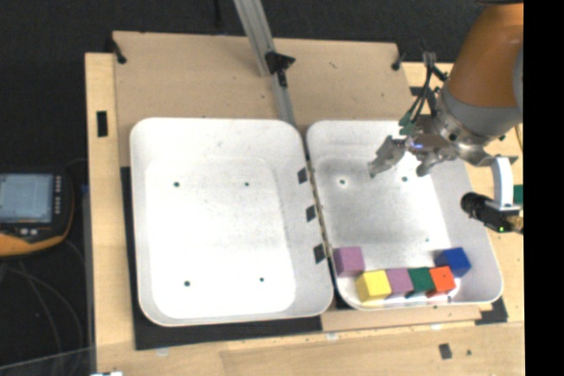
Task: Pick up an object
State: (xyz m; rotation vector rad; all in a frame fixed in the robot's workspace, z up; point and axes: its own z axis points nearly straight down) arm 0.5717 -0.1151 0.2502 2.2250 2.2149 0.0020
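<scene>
the gripper hangs over the upper part of the right bin, near the bin's far wall, with nothing between its fingers; the fingers look spread apart, one grey finger pointing toward the bin's left wall and the other toward the right. the arm rises from it toward the bin's upper right corner, orange above grey.

all the blocks lie along the near wall of the right bin, well apart from the gripper. a purple block sits closest to the bin's left wall. just nearer the rim stand a yellow block, a second purple block, a green block and an orange block in a row, touching or nearly so. a blue block sits beside the orange one, toward the bin's right wall.

the left bin lies touching the right bin's left side.
</scene>
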